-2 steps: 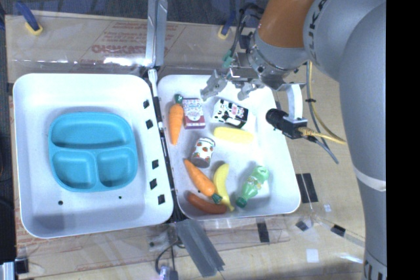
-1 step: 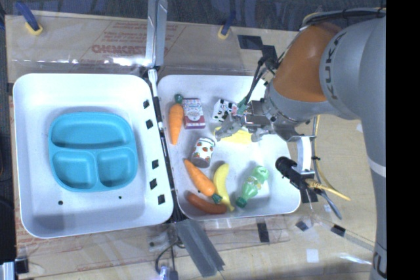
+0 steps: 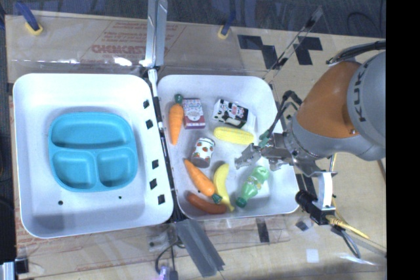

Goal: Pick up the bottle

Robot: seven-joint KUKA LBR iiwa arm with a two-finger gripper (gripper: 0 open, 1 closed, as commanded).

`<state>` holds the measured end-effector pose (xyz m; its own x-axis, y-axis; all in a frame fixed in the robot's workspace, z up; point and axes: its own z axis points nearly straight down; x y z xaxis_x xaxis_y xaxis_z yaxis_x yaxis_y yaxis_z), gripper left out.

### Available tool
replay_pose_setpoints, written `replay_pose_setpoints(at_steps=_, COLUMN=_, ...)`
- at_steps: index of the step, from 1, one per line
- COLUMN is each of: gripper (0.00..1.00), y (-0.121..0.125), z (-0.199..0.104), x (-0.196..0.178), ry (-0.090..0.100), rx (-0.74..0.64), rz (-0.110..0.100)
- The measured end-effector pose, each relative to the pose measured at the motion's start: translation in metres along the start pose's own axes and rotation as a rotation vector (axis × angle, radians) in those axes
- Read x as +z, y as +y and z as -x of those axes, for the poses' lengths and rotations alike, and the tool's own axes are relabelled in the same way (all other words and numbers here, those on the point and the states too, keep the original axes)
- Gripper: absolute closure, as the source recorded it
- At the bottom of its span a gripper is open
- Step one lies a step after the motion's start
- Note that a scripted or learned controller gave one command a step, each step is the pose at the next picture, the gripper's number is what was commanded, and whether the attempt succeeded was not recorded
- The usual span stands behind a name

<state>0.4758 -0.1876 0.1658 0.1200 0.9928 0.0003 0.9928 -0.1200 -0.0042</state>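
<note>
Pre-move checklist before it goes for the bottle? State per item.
1. Bottle in view: ok, it lies on its side in the right bin, near the bottom right corner.
2. Gripper near target: ok, it sits just above the bottle in the camera view.
3. Finger state: cannot tell, the fingers are too blurred.
4. Bottle held: not ok, nothing shows it between the fingers.
5. Clutter by the bottle: not ok, the banana lies close on its left, touching or nearly so, and a corn cob lies just beyond the gripper.
6. Left bin: ok, the blue tray is well away from the pick.
</note>
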Motion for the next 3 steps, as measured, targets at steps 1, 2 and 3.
replay_pose_setpoints(at_steps=1, gripper=0.00, y=0.012, z=0.015, x=0.061, ry=-0.013, rx=-0.046, rz=0.037)
replay_pose_setpoints(at_steps=2, gripper=0.00, y=0.006, z=0.019, x=0.071, ry=-0.003, rx=-0.024, rz=0.011)
replay_pose_setpoints(at_steps=3, gripper=0.00, y=0.004, z=0.020, x=0.073, ry=-0.003, rx=0.042, rz=0.008)
